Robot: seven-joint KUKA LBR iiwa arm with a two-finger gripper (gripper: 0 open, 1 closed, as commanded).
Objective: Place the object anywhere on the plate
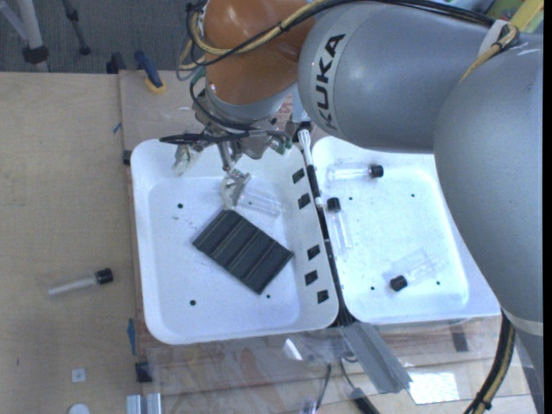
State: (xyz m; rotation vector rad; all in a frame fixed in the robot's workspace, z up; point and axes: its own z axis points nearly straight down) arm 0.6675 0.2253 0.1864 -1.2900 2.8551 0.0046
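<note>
I saw the bench evenly and brightly lit, seemingly from above. The white bins (pixel 172 317) were nearly washed out, their rims hard to trace. The arm (pixel 414 67) carried soft highlights, and its orange band (pixel 246 33) a pale sheen. Shadows were faint, only a slight one beside the dark plate (pixel 242 250). Detail was soft overall, and the clear tubes (pixel 414 270) looked blurry.
</note>
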